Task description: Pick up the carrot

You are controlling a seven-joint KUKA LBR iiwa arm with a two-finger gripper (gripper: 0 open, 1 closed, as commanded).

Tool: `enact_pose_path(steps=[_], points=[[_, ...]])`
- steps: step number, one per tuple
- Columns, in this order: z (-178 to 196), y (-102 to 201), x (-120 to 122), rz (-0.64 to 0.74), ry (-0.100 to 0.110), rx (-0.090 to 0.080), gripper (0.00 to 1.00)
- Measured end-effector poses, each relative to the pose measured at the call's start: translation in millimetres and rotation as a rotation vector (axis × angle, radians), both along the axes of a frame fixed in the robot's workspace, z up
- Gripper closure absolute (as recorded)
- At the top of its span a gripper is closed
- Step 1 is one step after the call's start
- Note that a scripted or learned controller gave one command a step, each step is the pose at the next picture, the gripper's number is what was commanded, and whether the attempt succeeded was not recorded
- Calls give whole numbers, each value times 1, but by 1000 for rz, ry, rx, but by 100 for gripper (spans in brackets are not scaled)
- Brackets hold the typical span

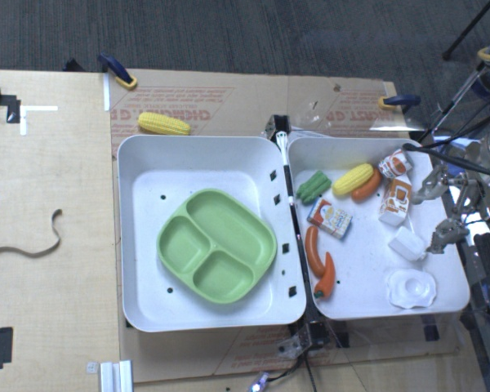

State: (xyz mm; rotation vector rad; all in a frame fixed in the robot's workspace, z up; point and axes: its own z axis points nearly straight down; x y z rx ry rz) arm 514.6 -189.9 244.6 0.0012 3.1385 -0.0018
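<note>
Nearest me, the right bin (441,305) holds loose toy food, handy for the arm on the right. The gripper (438,215) hangs over this bin's right side, and I cannot tell whether the pincer is released or clenched. Farther back lies what I take to be the carrot (367,187), orange, touching a yellow corn cob (351,177), well apart from the gripper. The left bin (139,243) holds a green divided plate (217,246). Beyond are cardboard (229,100), clamped flat, and dark carpet (245,15).
</note>
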Motion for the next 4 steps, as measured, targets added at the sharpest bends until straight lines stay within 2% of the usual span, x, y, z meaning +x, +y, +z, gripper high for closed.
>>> enact_pose_path(steps=[1, 2, 3, 4], points=[[-153, 55, -5, 232, 0, 0, 0], [-110, -16, 27, 362, -3, -1, 0], [-144, 39, -19, 339, 1, 2, 0], [-153, 95, -22, 356, 1, 2, 0]])
